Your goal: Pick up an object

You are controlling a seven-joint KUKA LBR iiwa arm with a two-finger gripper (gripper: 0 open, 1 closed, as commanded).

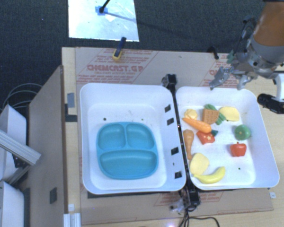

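Approach step: the gripper [231, 78] hangs spread and unladen over the right bin's [263, 148] far edge (2 fingers); next it must descend onto a toy such as the carrot [197, 124].

Two white bins [132, 91]: the left holds a plain light-blue divided plate [127, 150]. The right holds an orange carrot [197, 124], yellow banana [211, 176], red tomato [238, 149] and green ball [242, 132]. The surface [132, 63] is tan with red lettering.

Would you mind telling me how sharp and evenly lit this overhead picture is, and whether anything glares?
In the camera view, light is soft and even; the white bins look bright but keep detail; the blue tray and toy foods are fairly sharp; the gripper looks slightly soft; the shiny sheet at top glares pale.
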